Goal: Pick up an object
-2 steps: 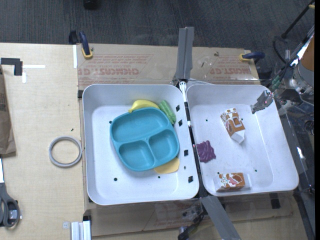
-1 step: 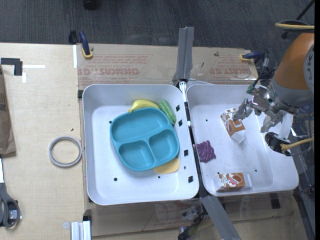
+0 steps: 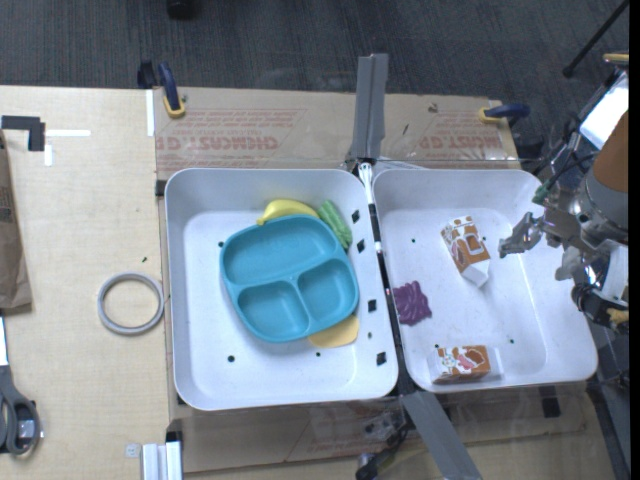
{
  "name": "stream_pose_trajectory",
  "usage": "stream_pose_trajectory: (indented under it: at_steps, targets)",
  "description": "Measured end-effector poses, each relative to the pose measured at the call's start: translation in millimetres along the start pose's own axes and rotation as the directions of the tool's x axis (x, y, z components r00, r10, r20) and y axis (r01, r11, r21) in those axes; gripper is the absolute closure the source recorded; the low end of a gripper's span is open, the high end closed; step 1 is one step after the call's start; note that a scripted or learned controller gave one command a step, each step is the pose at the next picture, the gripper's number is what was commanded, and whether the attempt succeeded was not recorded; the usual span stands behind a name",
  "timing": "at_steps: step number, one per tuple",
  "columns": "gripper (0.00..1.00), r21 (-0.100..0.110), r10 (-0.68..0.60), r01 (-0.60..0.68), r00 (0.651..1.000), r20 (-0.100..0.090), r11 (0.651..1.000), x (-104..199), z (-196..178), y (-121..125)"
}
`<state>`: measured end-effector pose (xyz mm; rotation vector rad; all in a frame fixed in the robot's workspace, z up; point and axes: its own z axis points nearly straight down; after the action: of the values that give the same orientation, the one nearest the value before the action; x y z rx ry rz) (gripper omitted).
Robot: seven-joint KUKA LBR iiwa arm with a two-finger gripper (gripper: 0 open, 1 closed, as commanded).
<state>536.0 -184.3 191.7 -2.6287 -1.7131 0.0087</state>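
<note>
In the right bin lie a small white and orange carton near the back middle, a purple soft piece by the left wall, and a flat orange and white packet at the front. My gripper hangs over the bin's right side, to the right of the carton and apart from it. Nothing shows between its fingers.
The left bin holds a blue divided plate lying over a yellow banana, a green item and a yellow piece. A grey ring and scissors lie on the bench at the left.
</note>
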Motion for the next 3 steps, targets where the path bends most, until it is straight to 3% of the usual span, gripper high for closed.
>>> stream_pose_trajectory:
  at_steps: [1, 2, 3]
  targets:
    - [0.0, -0.003, -0.103, 0.103, 0.995, 0.001, 0.995, 44.3, -49.0, 101.1]
    - [1.0, 0.002, -0.108, 0.108, 0.994, 0.004, 0.994, 45.6, -54.7, 101.3]
    - [0.0, 0.002, -0.107, 0.107, 0.994, 0.004, 0.994, 45.4, -54.5, 101.3]
